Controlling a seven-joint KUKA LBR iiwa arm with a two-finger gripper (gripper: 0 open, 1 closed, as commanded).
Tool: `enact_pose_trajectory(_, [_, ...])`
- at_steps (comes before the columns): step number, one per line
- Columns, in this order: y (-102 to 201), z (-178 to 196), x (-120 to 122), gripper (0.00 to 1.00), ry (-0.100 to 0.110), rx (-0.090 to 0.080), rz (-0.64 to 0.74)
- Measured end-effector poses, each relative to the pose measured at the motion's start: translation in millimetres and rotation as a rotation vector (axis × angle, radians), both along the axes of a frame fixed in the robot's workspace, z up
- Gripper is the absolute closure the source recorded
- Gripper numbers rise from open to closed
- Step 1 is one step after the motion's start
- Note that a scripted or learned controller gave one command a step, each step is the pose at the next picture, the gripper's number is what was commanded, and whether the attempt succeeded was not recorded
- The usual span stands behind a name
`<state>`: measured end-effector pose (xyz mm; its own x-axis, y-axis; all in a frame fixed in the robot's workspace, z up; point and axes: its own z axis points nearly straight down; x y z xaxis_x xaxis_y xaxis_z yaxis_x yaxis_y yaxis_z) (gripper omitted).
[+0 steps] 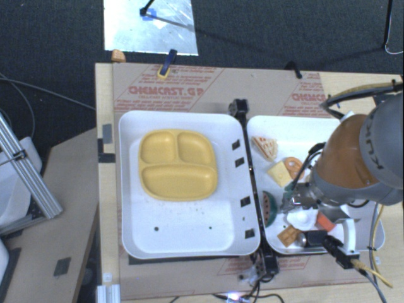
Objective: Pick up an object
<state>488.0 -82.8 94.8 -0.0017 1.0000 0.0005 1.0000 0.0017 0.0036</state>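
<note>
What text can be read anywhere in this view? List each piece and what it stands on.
"CHEMCAST GP", red print on the brown board behind the left bin.
The same red print repeats on the board behind the right bin, cut off by the arm; only "CHEMC" reads.
Smaller red lines under both prints: too blurred to read.
Dark lettering on the arm's grey housing at the right edge: partial, unreadable.

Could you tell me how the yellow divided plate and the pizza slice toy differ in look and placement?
The yellow divided plate lies in the left bin; the pizza slice toy lies in the right bin. The plate is far larger than the slice. The plate is one plain yellow with three compartments, while the slice is a tan wedge with reddish marks. Both lie flat, apart from the gripper.
</note>
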Motion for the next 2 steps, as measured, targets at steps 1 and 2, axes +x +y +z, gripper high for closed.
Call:
enact_pose_trajectory(1, [0.0,-0.4,-0.2,0.0,0.001,0.0,0.0])
enact_pose_trajectory(2, [-4.2,10.8,0.6,1.0,-0.003,-0.005,-0.004])
